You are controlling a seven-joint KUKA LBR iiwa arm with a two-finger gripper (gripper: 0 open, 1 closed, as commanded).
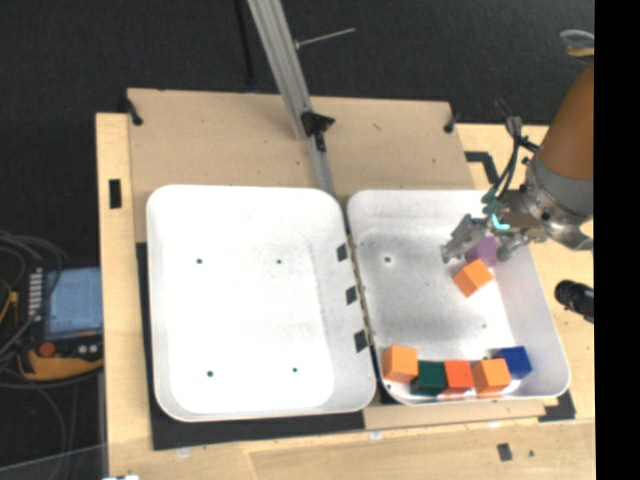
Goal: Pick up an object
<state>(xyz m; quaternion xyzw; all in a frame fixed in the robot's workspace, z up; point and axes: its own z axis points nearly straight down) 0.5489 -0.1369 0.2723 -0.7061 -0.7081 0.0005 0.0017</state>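
Observation:
My gripper (486, 242) hangs over the upper right part of the right bin (420, 308), coming in from the right. Its grey fingers (461, 241) stand open, spread apart. A small purple block (484, 251) shows in the gap between them; whether they touch it I cannot tell. Just below it, toward the front, lies a tilted orange block (473, 277) on the bin floor. Along the right bin's front wall sit several blocks in a row: orange (401, 361), green (431, 376), red-orange (458, 374), orange (491, 373) and blue (514, 360).
The left bin (245, 298) lies beside the right one, with black clips (352, 293) along their shared edge. A slanted metal rail (285, 63) rises from behind the bins. A blue box and cables (60, 313) lie off the bench at left.

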